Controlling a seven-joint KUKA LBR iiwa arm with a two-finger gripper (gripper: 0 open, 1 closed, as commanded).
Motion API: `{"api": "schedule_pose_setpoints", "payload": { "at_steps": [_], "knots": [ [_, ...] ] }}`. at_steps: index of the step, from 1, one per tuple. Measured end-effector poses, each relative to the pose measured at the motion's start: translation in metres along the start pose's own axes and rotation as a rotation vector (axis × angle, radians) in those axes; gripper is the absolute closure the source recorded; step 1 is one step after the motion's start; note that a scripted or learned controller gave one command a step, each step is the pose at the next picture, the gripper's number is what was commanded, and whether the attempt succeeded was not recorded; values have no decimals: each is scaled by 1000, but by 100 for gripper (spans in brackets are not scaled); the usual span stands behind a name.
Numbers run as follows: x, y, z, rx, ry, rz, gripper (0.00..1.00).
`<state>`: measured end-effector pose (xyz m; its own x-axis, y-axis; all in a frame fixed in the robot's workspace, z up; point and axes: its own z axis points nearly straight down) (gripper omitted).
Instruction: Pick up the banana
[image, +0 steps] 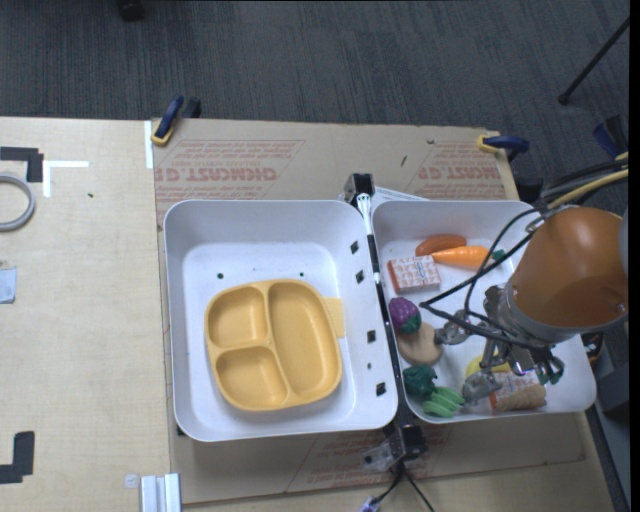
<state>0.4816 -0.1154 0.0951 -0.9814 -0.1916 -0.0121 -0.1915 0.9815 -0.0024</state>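
Observation:
My gripper hangs low over the near right part of the right bin, under the arm's orange band. A small yellow patch beside it looks like the banana. The gripper's body and cables hide most of the banana. I cannot tell whether the gripper touches it.
The right bin also holds a carrot, a red-and-white box, a purple item, a tan round piece, green vegetables and a speckled packet. A yellow divided plate lies in the left bin.

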Motion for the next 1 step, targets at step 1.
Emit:
{"api": "schedule_pose_setpoints", "payload": {
  "at_steps": [1],
  "knots": [
    [-31, -39, -114, -1, 7, 151, 0]
  ]
}}
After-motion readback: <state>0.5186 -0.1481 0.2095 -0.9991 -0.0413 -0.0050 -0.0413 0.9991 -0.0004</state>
